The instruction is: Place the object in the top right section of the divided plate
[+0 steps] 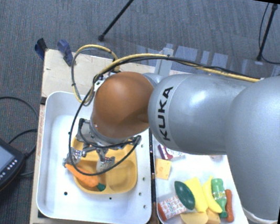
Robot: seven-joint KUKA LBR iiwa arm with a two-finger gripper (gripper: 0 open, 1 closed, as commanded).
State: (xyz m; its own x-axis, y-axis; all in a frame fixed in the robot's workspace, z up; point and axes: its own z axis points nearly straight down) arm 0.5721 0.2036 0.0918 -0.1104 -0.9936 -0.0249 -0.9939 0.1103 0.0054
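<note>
The arm (193, 112) hangs low over the yellow divided plate (123, 178) in the left bin (56, 121). The gripper (89, 160) sits just above the plate's near-left part, and whether it's apart or together, I cannot tell. The toy carrot (84, 177) lies on the plate's front-left rim, right beneath the gripper. Right of the plate, the other bin (163, 213) holds mixed toy food.

Even overhead light, fairly bright, no hard shadows. Soft shadow under the arm (203, 114) falls across the left bin (50, 173). Broad glare on the grey arm casing and a dull sheen on the orange band (120, 103). Whole frame slightly soft, low resolution; carpet (41, 2) texture grainy. White bins near overexposed.
</note>
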